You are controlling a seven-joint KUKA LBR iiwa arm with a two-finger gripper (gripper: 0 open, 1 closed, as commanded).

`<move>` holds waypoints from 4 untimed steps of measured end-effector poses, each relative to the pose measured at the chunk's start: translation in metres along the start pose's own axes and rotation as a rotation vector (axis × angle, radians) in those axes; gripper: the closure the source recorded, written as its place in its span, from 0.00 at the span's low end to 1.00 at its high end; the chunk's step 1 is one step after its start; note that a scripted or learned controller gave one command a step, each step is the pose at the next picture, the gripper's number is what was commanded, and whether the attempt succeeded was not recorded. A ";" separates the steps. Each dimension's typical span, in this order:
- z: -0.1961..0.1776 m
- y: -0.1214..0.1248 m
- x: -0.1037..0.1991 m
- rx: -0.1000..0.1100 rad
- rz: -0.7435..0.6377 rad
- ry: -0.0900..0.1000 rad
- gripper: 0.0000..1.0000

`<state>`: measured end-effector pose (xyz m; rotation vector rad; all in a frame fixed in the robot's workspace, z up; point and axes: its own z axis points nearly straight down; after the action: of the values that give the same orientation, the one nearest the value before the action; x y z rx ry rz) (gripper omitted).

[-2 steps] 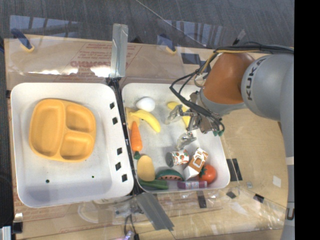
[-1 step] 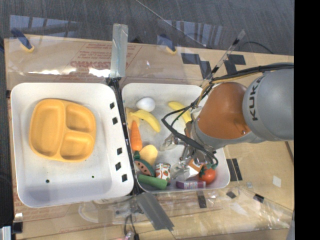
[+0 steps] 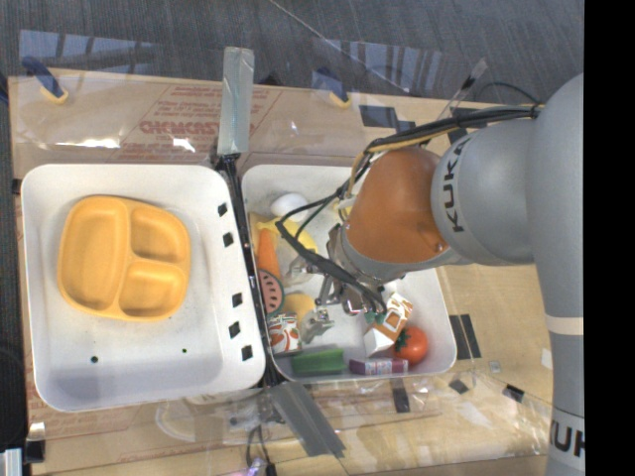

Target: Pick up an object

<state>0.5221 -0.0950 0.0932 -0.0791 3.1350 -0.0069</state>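
Step in hand looks like the reach/descent: arm (image 3: 496, 196) comes in from the right, gripper (image 3: 332, 305) low over the middle of the right bin (image 3: 448, 340). Nothing seen between the fingers, so no grasp yet; whether they are spread or pressed together, can't tell, too much clutter under the wrist.

Candidate objs all in right bin: carrot (image 3: 268, 254) along the left wall, green block (image 3: 319, 361) and purple stick (image 3: 377, 367) by the near wall, tomato (image 3: 411, 345) and carton (image 3: 390, 323) near the near-right corner, white ball (image 3: 289, 204) toward the far-left corner.

Next move prob. needs a straight drop onto one item, w/ a clean close.

Room is tight: objs crowd the near and left walls. Left bin (image 3: 40, 365) holds a yellow tray (image 3: 124, 256), w/ bare floor near its front edge.
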 end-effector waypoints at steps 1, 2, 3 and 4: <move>-0.010 0.002 -0.002 0.000 -0.008 -0.002 1.00; -0.156 -0.032 -0.049 0.000 -0.155 -0.008 1.00; -0.204 -0.029 -0.126 -0.003 -0.106 -0.001 1.00; -0.259 -0.097 -0.129 0.000 -0.001 -0.001 1.00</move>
<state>0.6548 -0.1838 0.3535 -0.0812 3.1342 -0.0063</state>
